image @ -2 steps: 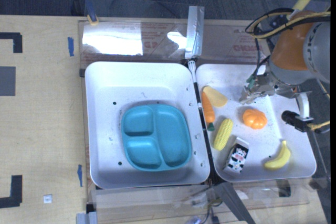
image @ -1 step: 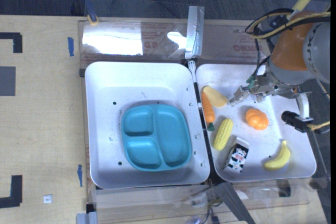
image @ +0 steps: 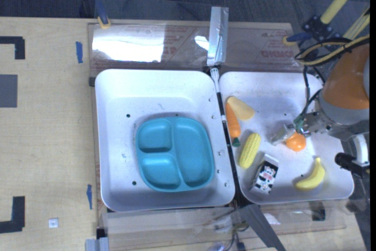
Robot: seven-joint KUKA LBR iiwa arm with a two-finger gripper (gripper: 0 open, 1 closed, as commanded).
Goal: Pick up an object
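Orange and round, the small fruit [image: 296, 143] near the right bin's [image: 264, 86] middle is met by the gripper [image: 289, 131], its grip unreadable, and could be nudged aside.

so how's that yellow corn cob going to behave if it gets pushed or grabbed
The yellow toy corn cob looks rounded and elongated, so a sideways push would probably roll it. It lies close to the orange toy carrot, which may get nudged too. Its bumpy surface probably aids grip, and it looks like light plastic.

Two bins [image: 111, 91], one plate [image: 174, 153], five toys [image: 249, 149]
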